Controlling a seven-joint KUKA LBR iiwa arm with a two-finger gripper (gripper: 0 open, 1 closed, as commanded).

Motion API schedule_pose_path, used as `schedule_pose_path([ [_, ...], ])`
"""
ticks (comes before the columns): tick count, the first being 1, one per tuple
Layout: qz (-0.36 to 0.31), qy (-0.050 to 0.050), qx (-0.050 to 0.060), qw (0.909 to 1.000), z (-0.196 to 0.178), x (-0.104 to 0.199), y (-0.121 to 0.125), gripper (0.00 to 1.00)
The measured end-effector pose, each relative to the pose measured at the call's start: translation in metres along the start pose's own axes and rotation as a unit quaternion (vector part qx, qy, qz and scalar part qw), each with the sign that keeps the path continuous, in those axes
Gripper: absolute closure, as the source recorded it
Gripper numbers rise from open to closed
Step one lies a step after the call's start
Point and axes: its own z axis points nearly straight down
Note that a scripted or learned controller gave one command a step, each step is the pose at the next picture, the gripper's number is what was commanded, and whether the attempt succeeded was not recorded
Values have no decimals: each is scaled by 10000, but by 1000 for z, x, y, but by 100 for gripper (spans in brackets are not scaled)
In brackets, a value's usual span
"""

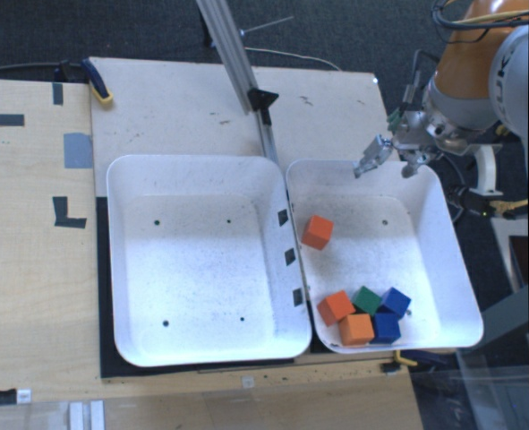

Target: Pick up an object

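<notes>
over right bin's far right corner, gripper [388, 160] hung with fingers spread, nothing between them. lone orange cube [317, 231] sat down-left of it on right bin [443, 240] floor, nearer than clump of blocks [364, 313] at near edge.

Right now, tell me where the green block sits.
The green block lies in the right bin, near its front edge, packed among two orange blocks and two blue blocks.

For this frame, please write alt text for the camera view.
The gripper hangs open over the far edge of the right bin, holding nothing. Below it lie a lone orange cube and a cluster of orange, green and blue cubes.
</notes>
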Motion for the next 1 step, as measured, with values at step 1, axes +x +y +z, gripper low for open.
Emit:
schedule_pose_path([
  [1, -12, 10, 20, 10000, 25, 51, -21, 0],
])
